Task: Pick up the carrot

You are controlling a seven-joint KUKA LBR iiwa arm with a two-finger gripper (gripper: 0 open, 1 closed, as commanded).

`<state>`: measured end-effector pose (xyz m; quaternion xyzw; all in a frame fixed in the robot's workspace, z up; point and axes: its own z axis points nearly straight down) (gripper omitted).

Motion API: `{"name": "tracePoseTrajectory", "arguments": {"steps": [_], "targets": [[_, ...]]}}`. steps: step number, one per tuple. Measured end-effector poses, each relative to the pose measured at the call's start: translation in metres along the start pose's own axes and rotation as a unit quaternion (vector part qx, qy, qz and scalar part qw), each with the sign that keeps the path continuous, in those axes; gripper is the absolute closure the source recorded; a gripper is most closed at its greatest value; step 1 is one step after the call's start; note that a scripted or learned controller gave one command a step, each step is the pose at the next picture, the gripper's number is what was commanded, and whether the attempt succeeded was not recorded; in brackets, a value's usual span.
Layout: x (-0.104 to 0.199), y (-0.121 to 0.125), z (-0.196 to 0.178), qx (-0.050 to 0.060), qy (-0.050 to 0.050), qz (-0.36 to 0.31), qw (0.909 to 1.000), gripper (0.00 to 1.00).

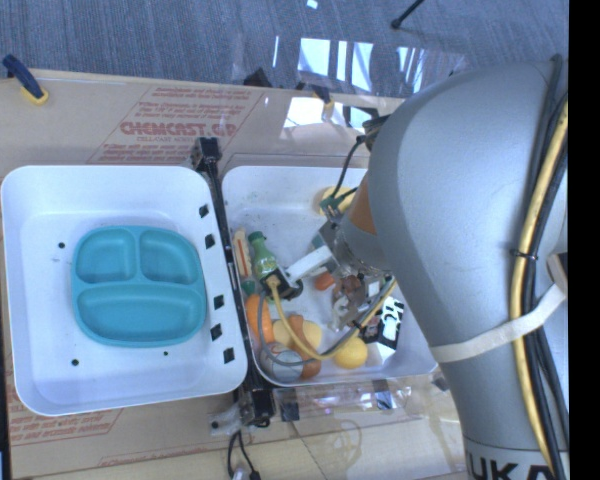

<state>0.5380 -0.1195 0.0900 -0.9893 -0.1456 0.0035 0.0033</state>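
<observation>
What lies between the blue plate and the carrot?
In the camera view, between the blue plate and the carrot lie bare white floor of the left bin, then the two bins' adjoining walls with their black clips.

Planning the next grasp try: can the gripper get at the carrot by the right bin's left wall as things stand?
Probably, but it is tight. The carrot lies against the right bin wall, crowded by the green bottle and yellow fruit; the gripper hovers nearby.

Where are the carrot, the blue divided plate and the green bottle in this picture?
carrot (253, 317): camera view, middle of its orange body, by the right bin's left wall.
blue divided plate (138, 286): camera view, on the ridge between compartments.
green bottle (263, 256): camera view, middle of its body.
</observation>
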Motion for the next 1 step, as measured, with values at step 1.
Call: {"name": "tracePoseTrajectory", "arguments": {"steps": [1], "targets": [[-0.0026, -0.0853, -0.1033, 0.002, 0.003, 0.035, 0.9994, 0.0]]}}
